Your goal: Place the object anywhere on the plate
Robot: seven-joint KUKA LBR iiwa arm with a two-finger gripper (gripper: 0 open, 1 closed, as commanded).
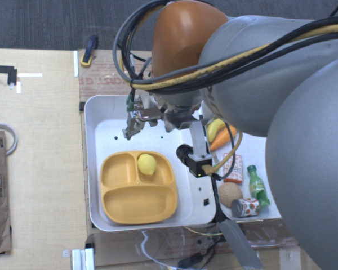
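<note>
1. Arm: grey, with an orange band above the wrist. It comes in from the right and covers most of the upper and right part of the view. Black and yellow cables loop over the orange section.
2. Left bin: shallow and white, with the plate sitting in its lower half. Its upper floor is bare white beneath the tool.
3. Right bin: largely hidden under the arm. A strip along its left and lower side shows several items.
4. Plate: yellow-orange, divided into compartments, lying flat in the left bin.
5. Gripper: hangs over the left bin's upper floor, above and apart from the plate. Fingers look released, with nothing between them.
6. Carrot: orange, beside a yellow banana, at the right bin's upper left, partly under the arm.
7. Green bottle: lying in the right bin, near a small red-and-white can.
8. Brown round item: just left of the can, below a small red-and-white carton.
9. Lemon: yellow, resting in the plate's upper right compartment, touching the divider ridge, well clear of the tool.
</note>
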